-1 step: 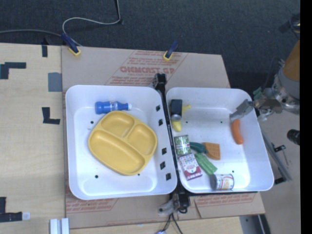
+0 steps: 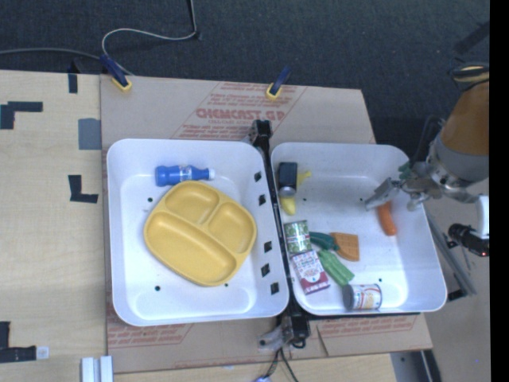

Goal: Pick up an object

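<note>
My gripper (image 2: 395, 203) hangs over the right part of the right bin (image 2: 413, 293), its two fingers spread apart, so it looks open. A small orange carrot-like piece (image 2: 387, 220) lies on the bin floor just below the fingertips; nothing is clamped between them. Left of it in the same bin are an orange wedge (image 2: 347, 247), a green can (image 2: 296, 235), a green cucumber-like piece (image 2: 336, 269), a red and white box (image 2: 310, 273) and a tin can (image 2: 364, 297) on its side.
The left bin (image 2: 127, 293) holds a yellow divided plate (image 2: 200, 231) and a blue bottle (image 2: 181, 174). A black and yellow object (image 2: 287, 177) and a yellow piece (image 2: 289, 206) sit by the divider. The bins stand on cardboard (image 2: 238, 110) clipped to the bench.
</note>
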`<state>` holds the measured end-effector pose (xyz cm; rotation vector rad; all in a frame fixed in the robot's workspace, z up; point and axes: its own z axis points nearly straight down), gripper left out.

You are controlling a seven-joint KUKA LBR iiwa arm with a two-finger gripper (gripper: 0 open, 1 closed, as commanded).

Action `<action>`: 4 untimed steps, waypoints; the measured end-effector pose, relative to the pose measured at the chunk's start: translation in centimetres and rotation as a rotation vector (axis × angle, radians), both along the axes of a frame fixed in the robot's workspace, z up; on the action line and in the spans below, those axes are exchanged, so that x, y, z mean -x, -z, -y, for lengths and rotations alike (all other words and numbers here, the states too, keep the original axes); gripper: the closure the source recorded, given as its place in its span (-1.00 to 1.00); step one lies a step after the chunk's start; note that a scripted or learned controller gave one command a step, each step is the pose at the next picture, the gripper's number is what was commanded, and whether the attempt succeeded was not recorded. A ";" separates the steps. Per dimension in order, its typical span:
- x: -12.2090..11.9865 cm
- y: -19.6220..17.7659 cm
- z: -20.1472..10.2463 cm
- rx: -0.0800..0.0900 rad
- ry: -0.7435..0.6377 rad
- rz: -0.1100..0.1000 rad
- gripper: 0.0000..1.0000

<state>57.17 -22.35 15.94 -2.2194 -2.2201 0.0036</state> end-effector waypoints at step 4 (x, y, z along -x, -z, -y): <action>4.6 -8.9 -5.3 0.000 0.000 0.003 1.00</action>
